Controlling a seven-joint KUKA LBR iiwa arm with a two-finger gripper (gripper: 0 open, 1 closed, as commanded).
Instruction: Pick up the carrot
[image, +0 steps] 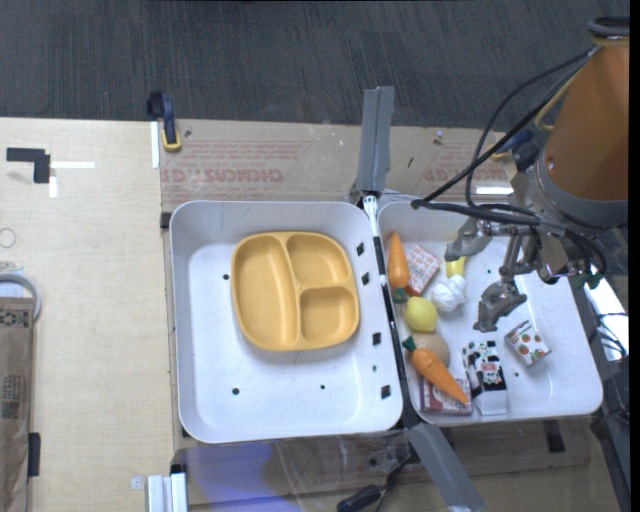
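Note:
Two orange carrots lie in the right bin (570, 395). One carrot (440, 373) lies slantwise near the bin's front left, its green top towards the lemon (421, 314). The other carrot (398, 261) stands lengthwise along the bin's left wall, farther back. My gripper (496, 303) hangs over the middle of the right bin, to the right of both carrots and apart from them. I see nothing held in it.
A yellow divided plate (296, 290) sits in the left bin (200, 400). Around the carrots lie a white lump (449, 293), a snack packet (423, 268), a black-and-white carton (486, 366) and a small strawberry box (527, 345). Cables trail from the arm at the right.

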